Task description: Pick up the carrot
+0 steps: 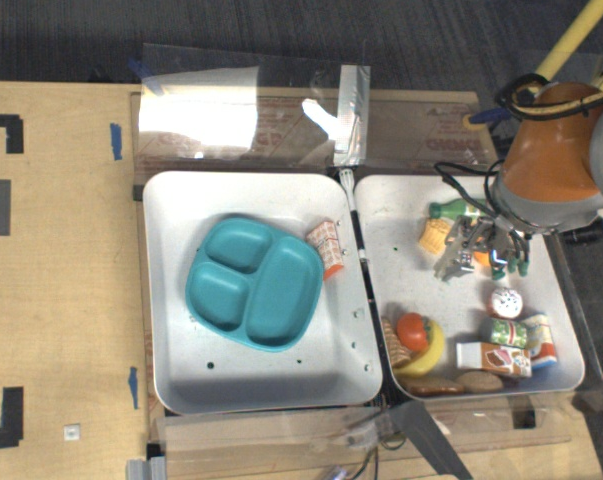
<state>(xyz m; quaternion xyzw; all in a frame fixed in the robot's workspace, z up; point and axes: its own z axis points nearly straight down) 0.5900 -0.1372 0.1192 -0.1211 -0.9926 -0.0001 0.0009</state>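
From above, my metal two-finger gripper (468,251) hangs low in the right white bin (566,313), just beside the orange carrot with its green top (439,230). Nothing visibly sits between my parted fingers, so the lift remains undone.

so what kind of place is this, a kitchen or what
Probably a robot lab test bench, not a kitchen: two shallow white bins on a taped bench, toy food such as a banana with a teal divided plate, and the arm's end effector over the right bin.
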